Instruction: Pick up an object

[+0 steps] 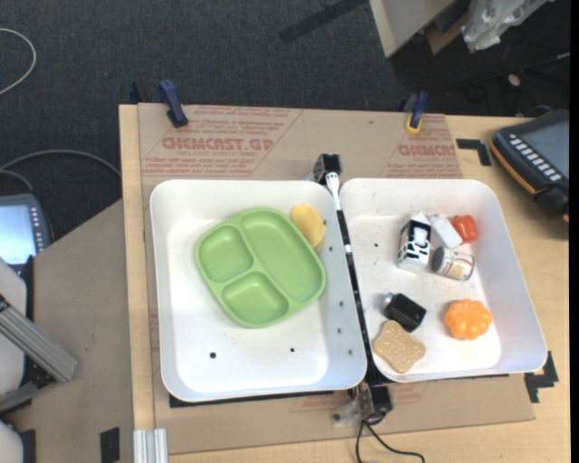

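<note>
So far nothing has been lifted, judging by how the things lie: every object rests in a bin and the pick is still wholly to be done. On the desk [140,362], topped with printed brown board, the left bin [167,271] of smooth white plastic carries a glossy green divided plate [261,267] with three shallow compartments and rounded corners, set at a slant near the bin's middle. A rounded yellow piece [308,222], smooth and matte, is tucked against the plate's far right corner, close to the bin's right wall. The right bin [516,271] holds the rest. A tan slice shaped like toast [399,347], speckled and flat, lies at its near left corner. Just beyond it sits a small black block [404,311], hard-edged and dull. Further back, a black-and-white printed carton [415,244] is seen, boxy and upright or slightly tipped. Beside it lies a small jar [451,264] on its side, touching or nearly touching the carton, and behind that a white-and-orange piece [455,229] whose form is hard to make out. A ribbed orange pumpkin shape [468,319] sits apart towards the near right. Beyond the desk's far right corner the claw [491,23] is taken to be the pale grey blur; whether it is spread or pressed together cannot be told.
</note>
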Available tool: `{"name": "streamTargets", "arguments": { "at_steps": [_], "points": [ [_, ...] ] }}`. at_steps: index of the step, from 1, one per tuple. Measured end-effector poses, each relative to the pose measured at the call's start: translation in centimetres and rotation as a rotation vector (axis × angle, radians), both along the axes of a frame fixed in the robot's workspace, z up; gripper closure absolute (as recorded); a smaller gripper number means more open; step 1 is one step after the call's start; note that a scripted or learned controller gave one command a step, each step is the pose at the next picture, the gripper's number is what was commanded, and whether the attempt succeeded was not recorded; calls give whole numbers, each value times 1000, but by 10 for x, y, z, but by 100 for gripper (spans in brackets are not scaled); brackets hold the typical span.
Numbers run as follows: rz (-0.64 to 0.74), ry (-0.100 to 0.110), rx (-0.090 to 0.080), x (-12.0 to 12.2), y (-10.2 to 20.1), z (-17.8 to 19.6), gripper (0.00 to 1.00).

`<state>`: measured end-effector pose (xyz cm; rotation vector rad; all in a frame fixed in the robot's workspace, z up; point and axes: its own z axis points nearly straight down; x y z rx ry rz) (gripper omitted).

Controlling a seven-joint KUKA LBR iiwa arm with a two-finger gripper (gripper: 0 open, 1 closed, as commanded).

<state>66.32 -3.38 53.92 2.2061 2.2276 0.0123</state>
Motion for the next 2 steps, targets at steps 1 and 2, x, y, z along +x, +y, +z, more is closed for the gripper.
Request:
{"name": "streamTargets", "arguments": {
  "at_steps": [1, 2],
  "points": [
    [-5, 11, 0, -29, 49, -3, 100],
    [-5, 14, 0, -74, 136, -22, 100]
  ]
}}
